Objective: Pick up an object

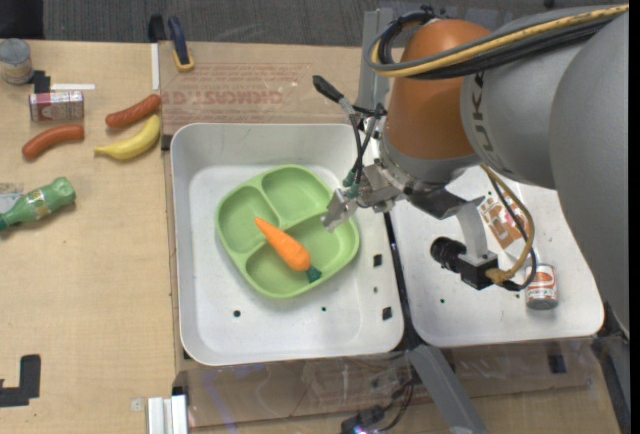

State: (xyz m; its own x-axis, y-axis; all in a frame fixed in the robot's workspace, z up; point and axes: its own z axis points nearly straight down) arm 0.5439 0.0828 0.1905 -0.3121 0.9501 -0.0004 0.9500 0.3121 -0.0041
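- Camera view, target: the carrot [283, 244] lies in the left bin [200, 252], on the green divided plate [240, 212]. It lies across the plate's centre ridge, orange body toward 10 o'clock, green stub toward 4 o'clock.
- Camera view, handling estimate: the carrot looks like a moulded toy, so judge it light, rigid and smooth-skinned. It is probably slippery under metal fingers and unlikely to break. Its tapered form may squirt out of a pinch placed near the thin end.
- Camera view, grasp point: take hold across the thick middle of the body, fingers closing perpendicular to its long axis. The ridge beneath may leave slight clearance on either side for the fingertips.
- Camera view, tool: the gripper [338, 212] sits low at the plate's right rim, below the orange band [435, 92] of the arm. Whether its fingers are spread or closed cannot be told at this resolution. Nothing is visible between them; no object is seen held.
- Camera view, relation: the carrot lies near the gripper, at roughly 8 o'clock from the fingertips, apart and not touching.
- Camera view, other contents: a small can [541, 287] rests in the right bin [580, 322], well apart from the tool at 4 o'clock.
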